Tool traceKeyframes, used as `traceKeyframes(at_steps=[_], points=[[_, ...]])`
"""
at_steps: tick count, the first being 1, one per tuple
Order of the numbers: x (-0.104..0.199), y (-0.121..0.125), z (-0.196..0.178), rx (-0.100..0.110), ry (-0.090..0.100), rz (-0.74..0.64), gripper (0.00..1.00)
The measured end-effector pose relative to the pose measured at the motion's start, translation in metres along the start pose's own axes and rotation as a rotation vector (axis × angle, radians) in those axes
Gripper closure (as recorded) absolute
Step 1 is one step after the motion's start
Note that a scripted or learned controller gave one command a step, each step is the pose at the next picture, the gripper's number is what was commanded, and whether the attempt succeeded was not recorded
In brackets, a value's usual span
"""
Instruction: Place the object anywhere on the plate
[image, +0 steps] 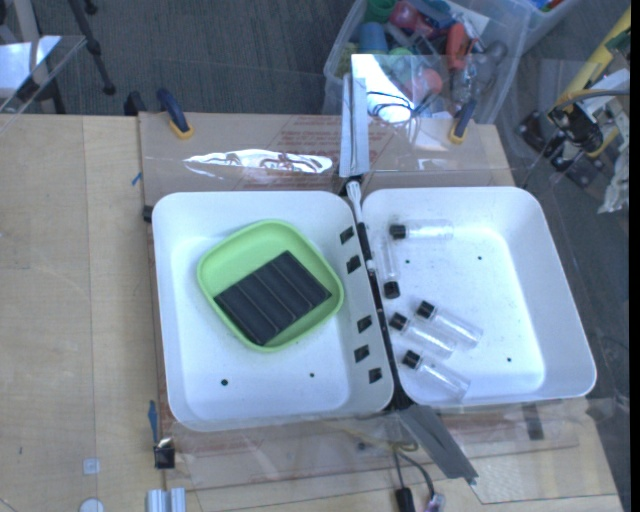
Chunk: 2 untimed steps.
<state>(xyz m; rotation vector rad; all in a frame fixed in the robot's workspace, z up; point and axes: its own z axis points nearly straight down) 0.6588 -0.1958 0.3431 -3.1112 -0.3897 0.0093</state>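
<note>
A square green plate (225, 262) with rounded corners lies in the left white bin (190, 350), turned at an angle. A black ribbed slab (272, 297) rests flat on the plate, covering most of its middle. In the right white bin (510, 270) lie several clear vials with black caps: one near the back (420, 232), one along the left wall (386, 268), and three toward the front (447, 321) (420, 335) (436, 371).
A raised divider with black tabs (360, 300) runs between the two bins. Clamps (178, 120) (461, 121) sit at the back of the bench. A clear box of mixed items (430, 40) stands behind. Cables (410, 480) lie at the front edge.
</note>
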Motion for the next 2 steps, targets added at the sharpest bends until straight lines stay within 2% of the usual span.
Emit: traceKeyframes(at_steps=[1, 2], points=[[-0.007, 0.026, 0.025, 0.000, -0.001, 0.033, 0.00], [-0.004, 0.027, -0.014, -0.005, 0.007, 0.046, 0.00]])
